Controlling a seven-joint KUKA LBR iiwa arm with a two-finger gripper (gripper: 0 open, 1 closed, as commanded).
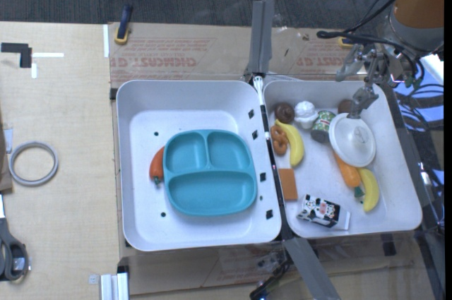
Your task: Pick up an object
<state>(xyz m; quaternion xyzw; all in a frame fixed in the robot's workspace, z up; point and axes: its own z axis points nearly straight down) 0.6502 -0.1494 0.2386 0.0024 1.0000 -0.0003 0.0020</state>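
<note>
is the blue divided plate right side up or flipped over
Right side up: the blue divided plate lies flat in the left bin, its three compartments facing up.

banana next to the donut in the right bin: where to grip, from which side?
Probably best: grip the banana across its mid-curve, coming straight down from above. It lies flat and narrow, running along the right bin lengthwise, so the fingers should close across its width. The pretzel-like piece touches its left side, so bias toward the lower half, which has free floor on the right.
</note>
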